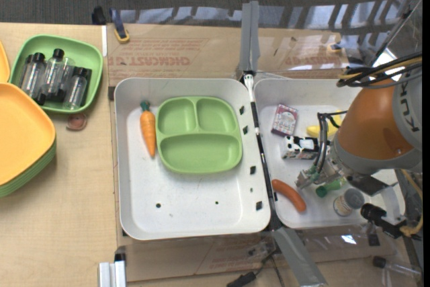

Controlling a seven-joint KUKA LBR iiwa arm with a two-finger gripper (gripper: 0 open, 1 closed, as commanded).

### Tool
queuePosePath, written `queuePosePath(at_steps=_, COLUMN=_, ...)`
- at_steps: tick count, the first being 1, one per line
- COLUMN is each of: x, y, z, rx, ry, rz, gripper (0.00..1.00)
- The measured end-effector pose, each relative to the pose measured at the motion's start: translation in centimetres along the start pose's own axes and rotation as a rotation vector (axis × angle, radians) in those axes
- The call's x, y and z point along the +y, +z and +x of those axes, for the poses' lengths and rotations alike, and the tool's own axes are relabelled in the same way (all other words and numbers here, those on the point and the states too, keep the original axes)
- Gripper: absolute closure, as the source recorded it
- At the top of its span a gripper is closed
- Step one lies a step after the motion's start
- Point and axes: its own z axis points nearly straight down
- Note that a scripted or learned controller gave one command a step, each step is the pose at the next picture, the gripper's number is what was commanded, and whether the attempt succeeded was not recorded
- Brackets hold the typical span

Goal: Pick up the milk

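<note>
Two white bins [127, 165] are seen on a tan cardboard-lined bench [175, 54]. A light green divided plate [199, 133] and an orange carrot [148, 131] with green top are seen in the left bin. A black-and-white cow-patterned milk carton [297, 145], a pink-purple packet [284, 120], a red-orange sausage [289, 194] and a yellow item [314, 132] are seen in the right bin.

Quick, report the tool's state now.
Tool: over the right bin, beside the milk; open or closed cannot be told.

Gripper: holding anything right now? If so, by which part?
Cannot be told. The gripper is low in the right bin, just below the milk carton, with nothing visibly between its fingers.
</note>
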Motion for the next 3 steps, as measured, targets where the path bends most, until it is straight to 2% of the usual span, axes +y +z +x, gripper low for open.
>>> queuePosePath(at_steps=1, x=5.8, y=-10.0, z=0.6, rx=-0.002, ry=-0.179, rz=-0.002, gripper=1.00)
queuePosePath(at_steps=2, x=11.4, y=-3.0, z=-5.0, rx=-0.003, ry=0.009, rz=-0.001, gripper=1.00)
queuePosePath(at_steps=3, x=2.5, y=0.0, z=-3.3, rx=0.000, ry=0.112, rz=0.001, gripper=1.00)
